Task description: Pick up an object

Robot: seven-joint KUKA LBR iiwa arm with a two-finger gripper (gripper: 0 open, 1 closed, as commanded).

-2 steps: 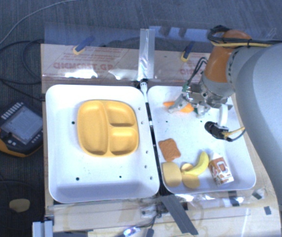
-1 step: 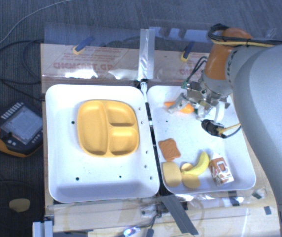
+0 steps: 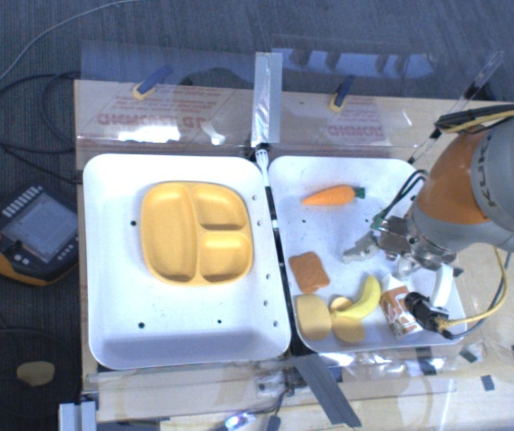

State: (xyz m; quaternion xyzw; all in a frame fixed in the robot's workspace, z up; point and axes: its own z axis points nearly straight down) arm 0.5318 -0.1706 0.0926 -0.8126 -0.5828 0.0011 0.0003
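Hovering in the right bin (image 3: 329, 173), the gripper (image 3: 374, 243) is sitting at three o'clock from the brown toast slice (image 3: 309, 271); whether it is apart or together cannot be told. Light, stiff and flat, the slice probably wants an edge pinch.

I am seeing the bench (image 3: 104, 115) carrying two shallow white bins side by side, the left bin (image 3: 113, 330) sitting toward its left edge and the right bin (image 3: 329, 173) toward its right edge, with clear plastic sheeting (image 3: 185, 106) lying along its far edge.
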